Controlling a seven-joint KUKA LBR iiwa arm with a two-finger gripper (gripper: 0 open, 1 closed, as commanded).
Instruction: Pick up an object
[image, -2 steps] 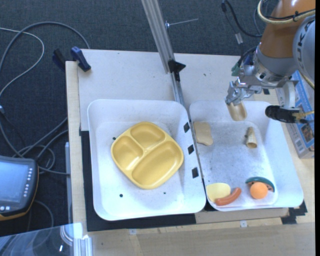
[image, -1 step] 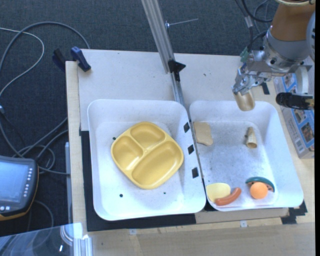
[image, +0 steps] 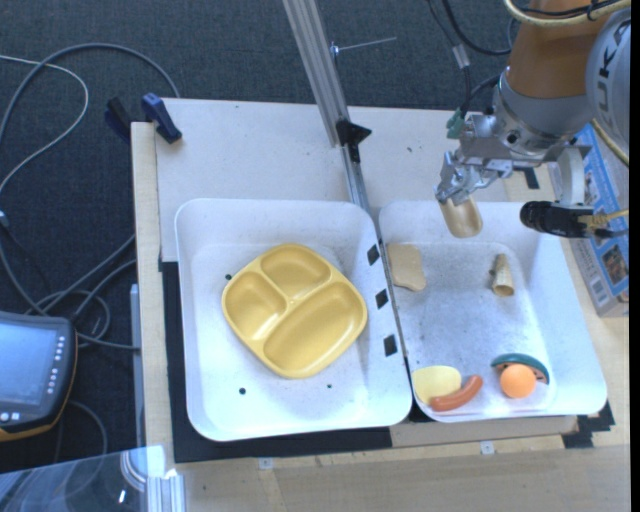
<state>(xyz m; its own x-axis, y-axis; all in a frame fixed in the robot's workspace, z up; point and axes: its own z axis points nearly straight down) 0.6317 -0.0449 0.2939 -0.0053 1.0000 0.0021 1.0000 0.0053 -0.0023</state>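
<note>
Gripper (image: 461, 205) clamps a tan cup-shaped piece (image: 463, 219) above the right bin's (image: 560, 262) far edge; grip looks shallow, so a jolt could drop it.

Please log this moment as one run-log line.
end effector: shut on tan piece, above right bin | yellow tray: left bin

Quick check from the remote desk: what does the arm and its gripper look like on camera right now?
The arm is grey with a broad orange band above a grey metal wrist. Dark cables run beside it. The gripper is small, metallic and silvery, with greenish fittings where it joins the wrist.
</note>
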